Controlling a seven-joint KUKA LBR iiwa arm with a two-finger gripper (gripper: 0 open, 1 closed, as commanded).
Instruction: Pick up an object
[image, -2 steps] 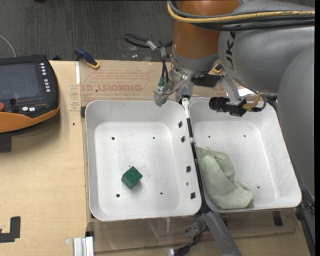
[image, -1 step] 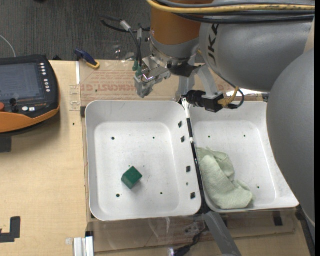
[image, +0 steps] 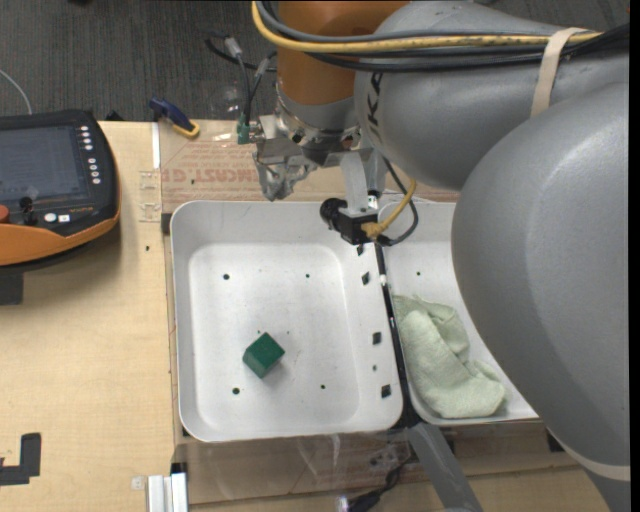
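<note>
Gripper (image: 280, 175) hangs above the far rim of the left bin (image: 195, 400), up near the top of the view, under the orange band (image: 315, 70) of the arm (image: 520, 230). It looks small and dark against the cardboard strip behind the bin, and I cannot tell from here how it is set; nothing shows in it.

Two things could be picked. A green cube (image: 264, 355) sits on the floor of the left bin, toward the near side and a little left of centre, turned at an angle, apart from every wall. A pale cloth (image: 440, 360) lies bunched in the right bin (image: 425, 250), partly under the bulk of the arm. A pendant (image: 50, 185) with a screen rests on the table (image: 80, 400) to the left, well apart from the bins.

By my reading, the task is at its start: the approach. The gripper is high and well away from the cube, and nothing has been lifted.

The cube seems the easier target, being rigid and standing free with room on all sides. The next move calls for carrying the gripper across the bin toward the near side until it stands over the cube, turning the wrist so it meets two opposite faces and not the corners, then coming straight down. The risk is a skewed closing that nudges the cube aside.
</note>
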